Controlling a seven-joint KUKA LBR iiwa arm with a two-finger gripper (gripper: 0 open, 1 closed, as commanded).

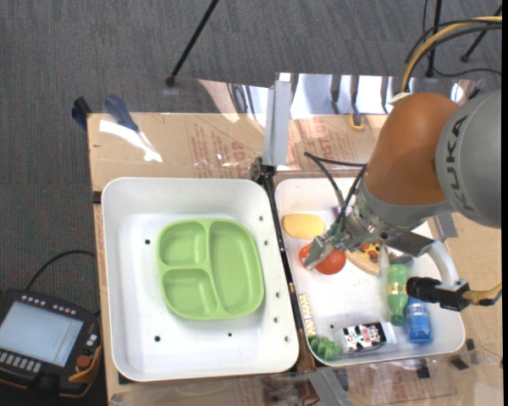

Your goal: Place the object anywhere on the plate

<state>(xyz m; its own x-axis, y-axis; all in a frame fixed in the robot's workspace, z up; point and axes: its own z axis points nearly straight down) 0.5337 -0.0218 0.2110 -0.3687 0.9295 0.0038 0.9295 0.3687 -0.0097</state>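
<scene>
A green three-compartment plate [210,268] lies in the left white bin [127,218]. In the right bin [356,345], my gripper [328,249] reaches down onto a red tomato-like object [330,263], with its fingers at the top of that object. A yellow oval object [303,225] lies just to the upper left of the gripper. The arm's orange band and grey wrist hide part of the bin's right side.
The right bin also holds a pizza-slice toy [368,256], a green bottle [396,290], a blue bottle [418,321], a black-and-white box [362,337] and a small green piece [325,346]. A teach pendant [34,337] lies at the lower left, off the bench.
</scene>
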